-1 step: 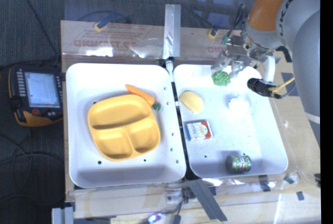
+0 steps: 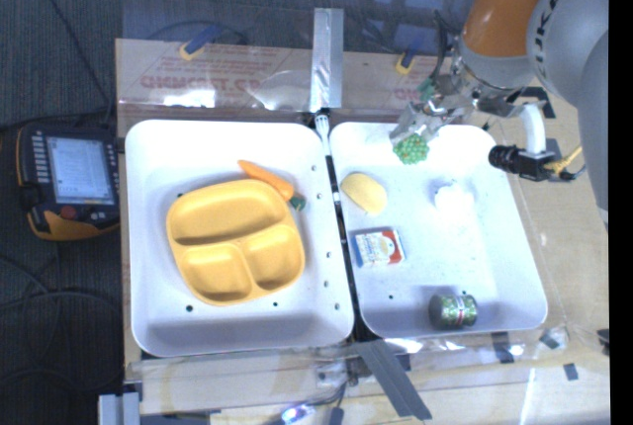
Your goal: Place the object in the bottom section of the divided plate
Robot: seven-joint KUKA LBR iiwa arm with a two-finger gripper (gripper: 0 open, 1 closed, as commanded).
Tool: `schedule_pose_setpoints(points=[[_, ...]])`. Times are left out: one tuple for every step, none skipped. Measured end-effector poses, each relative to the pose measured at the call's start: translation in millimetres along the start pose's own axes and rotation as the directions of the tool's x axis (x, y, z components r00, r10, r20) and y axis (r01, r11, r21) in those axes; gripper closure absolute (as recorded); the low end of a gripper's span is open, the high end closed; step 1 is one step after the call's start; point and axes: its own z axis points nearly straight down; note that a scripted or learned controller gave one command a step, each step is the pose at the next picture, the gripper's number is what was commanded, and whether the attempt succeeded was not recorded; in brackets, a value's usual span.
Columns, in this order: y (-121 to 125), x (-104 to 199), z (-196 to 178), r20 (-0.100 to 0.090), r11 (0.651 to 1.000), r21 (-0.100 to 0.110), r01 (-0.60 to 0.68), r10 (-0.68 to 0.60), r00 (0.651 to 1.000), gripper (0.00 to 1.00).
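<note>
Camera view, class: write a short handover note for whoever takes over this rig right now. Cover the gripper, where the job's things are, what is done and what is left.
Gripper: at the back of the right bin, right over the green broccoli-like piece. Whether it grips the piece cannot be told.
Divided plate: yellow, in the left bin; an orange carrot lies at its back rim.
Also in the right bin: yellow lemon-like item, small carton, can, white object.
Done: nothing lies in the plate's sections yet.
Left: carry one object over and set it in the bottom section.
</note>
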Motion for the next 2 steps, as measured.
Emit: schedule_pose_setpoints(points=[[-16.2, 87.8, 29.1, -0.001, 0.939, 0.003, -0.343, 0.343, 0.939, 1.00], [-56.8, 171.7, 29.6, 0.002, 0.799, 0.005, -0.602, 0.602, 0.799, 1.00]])
